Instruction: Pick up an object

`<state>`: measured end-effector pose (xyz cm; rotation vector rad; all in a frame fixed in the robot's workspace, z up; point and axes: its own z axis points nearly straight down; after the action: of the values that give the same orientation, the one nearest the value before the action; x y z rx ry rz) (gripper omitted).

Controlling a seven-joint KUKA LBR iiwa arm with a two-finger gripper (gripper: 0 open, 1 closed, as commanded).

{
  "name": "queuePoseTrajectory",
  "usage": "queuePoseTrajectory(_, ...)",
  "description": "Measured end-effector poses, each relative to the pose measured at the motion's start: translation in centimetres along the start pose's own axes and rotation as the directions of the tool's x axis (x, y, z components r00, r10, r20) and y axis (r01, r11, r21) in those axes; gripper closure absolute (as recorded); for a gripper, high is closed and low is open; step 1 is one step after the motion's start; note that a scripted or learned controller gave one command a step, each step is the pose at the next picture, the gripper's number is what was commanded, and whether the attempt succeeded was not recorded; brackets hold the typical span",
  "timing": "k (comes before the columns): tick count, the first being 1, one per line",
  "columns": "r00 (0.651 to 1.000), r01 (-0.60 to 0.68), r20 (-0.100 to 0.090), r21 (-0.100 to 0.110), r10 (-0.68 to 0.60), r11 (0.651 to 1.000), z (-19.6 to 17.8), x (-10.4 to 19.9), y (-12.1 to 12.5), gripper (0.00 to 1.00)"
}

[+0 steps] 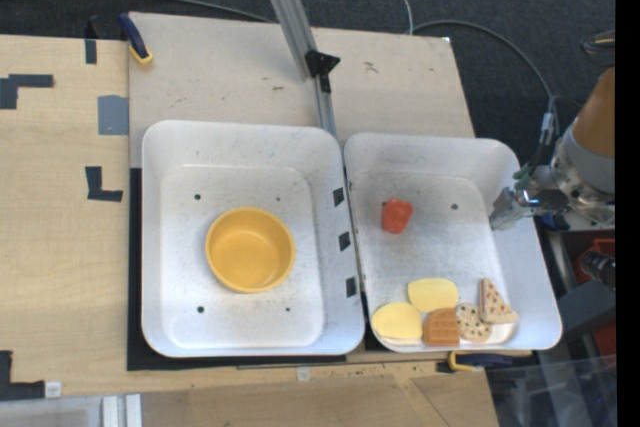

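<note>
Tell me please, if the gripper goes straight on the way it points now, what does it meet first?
The gripper sits at the right bin's right rim and seems to point left into it. Probably bare bin floor first, then the red object; depth is unclear.

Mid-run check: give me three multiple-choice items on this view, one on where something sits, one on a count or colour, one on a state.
1. Where is the yellow bowl?
A. left bin
B. right bin
C. on the bench outside the bins

2. What colour is the small item lying alone mid right bin?
A. blue
B. red
C. green

3. How does the bowl stand?
A. upside down
B. on its side
C. upright, opening up

Answers:
1 A: it sits on the floor of the left bin.
2 B: it is red, apart from the pale food pieces clustered at the near edge.
3 C: its hollow inside faces the camera.
</note>
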<state>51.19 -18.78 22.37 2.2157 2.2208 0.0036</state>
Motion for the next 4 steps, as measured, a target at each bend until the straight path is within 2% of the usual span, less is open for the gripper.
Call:
queuePoseTrajectory(1,1.0,-0.001,-0.001,0.004,0.001,1.0,-1.6,0.0,0.1,1.0)
queuePoseTrajectory(3,1.0,0.005,-0.004,0.006,-0.005,1.0,-3.0,10.4,-0.5,1.0)
queuePoseTrajectory(4,1.0,0.003,-0.003,0.009,-0.003,1.0,-1.5,15.3,-0.6,1.0)
